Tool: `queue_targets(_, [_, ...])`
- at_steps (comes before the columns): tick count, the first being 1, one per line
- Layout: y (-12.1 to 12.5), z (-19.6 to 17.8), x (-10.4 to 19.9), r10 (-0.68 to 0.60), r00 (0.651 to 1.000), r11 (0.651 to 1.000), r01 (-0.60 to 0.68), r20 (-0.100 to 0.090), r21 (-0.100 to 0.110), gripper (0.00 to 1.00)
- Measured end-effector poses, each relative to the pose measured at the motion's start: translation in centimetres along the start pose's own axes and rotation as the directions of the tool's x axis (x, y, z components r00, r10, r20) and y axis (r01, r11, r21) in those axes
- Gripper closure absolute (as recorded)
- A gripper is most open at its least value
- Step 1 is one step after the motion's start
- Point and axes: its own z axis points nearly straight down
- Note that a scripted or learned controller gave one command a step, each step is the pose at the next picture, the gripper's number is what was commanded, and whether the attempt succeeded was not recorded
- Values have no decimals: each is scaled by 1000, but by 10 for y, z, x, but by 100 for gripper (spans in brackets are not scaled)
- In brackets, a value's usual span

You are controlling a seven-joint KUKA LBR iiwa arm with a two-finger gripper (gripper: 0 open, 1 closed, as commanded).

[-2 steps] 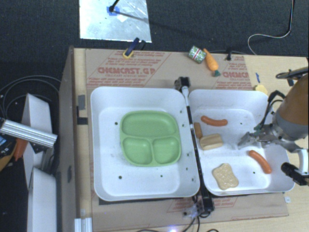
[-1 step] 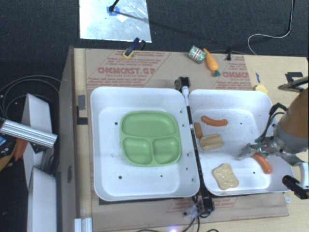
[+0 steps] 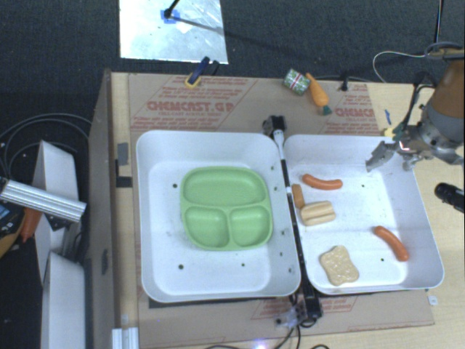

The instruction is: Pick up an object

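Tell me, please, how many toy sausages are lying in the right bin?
2: one sausage near the bin's upper middle, another sausage by its right wall. Nothing seems hidden.

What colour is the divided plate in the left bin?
Light green, seen plainly in the camera view: divided plate.

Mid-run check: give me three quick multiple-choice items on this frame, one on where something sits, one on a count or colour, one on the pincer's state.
1. Where does the green divided plate lie?
A. left bin
B. right bin
C. on the cardboard

2. How many orange sausages lie in the right bin?
A. one
B. two
C. four

3. The pincer is:
A. gripping the cracker
B. holding nothing, above the right bin's upper right corner
C. resting on the green plate

Answers: 1 A, the plate fills the left bin's middle. 2 B, one sausage near the top, another sausage at lower right. 3 B, no item sits between its fingers.
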Motion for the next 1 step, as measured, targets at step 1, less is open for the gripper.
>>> queue_targets(1, [-43,82,0,3,1000,1000,-3,-3,8,0])
